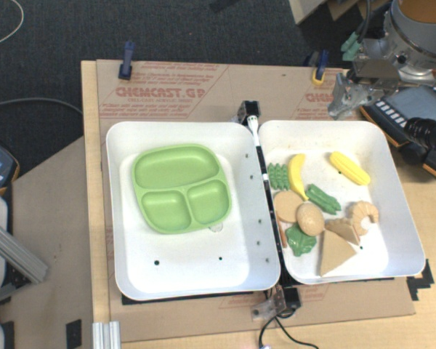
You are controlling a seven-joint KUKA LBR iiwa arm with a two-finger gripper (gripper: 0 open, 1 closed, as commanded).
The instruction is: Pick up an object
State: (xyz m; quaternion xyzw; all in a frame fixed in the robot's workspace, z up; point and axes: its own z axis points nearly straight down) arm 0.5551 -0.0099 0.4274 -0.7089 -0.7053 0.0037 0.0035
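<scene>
So my claw (346, 97) is hanging past the far edge of the right bin (403, 195), nothing between its tips, and whether they're apart or together I honestly can't tell. All the pickable stuff sits packed in that bin: banana (297, 174) and corn cob (349, 168) toward the far side, and a bread wedge (336, 253) by the near edge. My worry is the crowding, since a drop into the middle cluster could nudge neighbours and close on nothing.

Glossy green plastic tray (180, 189) sits in a smooth white plastic bin (123, 217); the board (167, 89) beneath looks matt cardboard.
</scene>
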